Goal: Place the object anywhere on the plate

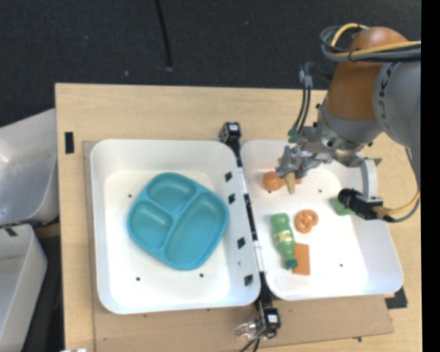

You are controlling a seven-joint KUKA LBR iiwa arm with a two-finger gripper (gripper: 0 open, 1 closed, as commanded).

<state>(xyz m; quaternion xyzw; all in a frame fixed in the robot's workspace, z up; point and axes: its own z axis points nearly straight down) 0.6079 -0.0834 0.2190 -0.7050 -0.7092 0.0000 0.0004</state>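
Over the right-hand shallow white bin (367, 270), the claw (290, 176) hangs low in the far left part, just beside a small orange rounded piece (272, 182), which I take to be the object to move. From this slant I cannot tell how far the claw is open, nor whether it has hold of anything. That piece lies on the bin floor, well apart from the teal plastic plate with three compartments (178, 220), which sits in the middle of the left-hand shallow white bin (117, 284). I judge the step in hand to be the grasp. To do it well I would centre the claw over the piece rather than beside it, then come straight down, since a rounded thing may roll away from an off-centre pinch. The lift must clear the raised rims where the two bins meet before I carry left. A green plastic bottle (282, 237), an orange ring-shaped piece (306, 220) and a flat orange block (301, 259) lie toward the near edge of the same bin, apart from the claw, so they should not interfere. Any compartment will do for the release.
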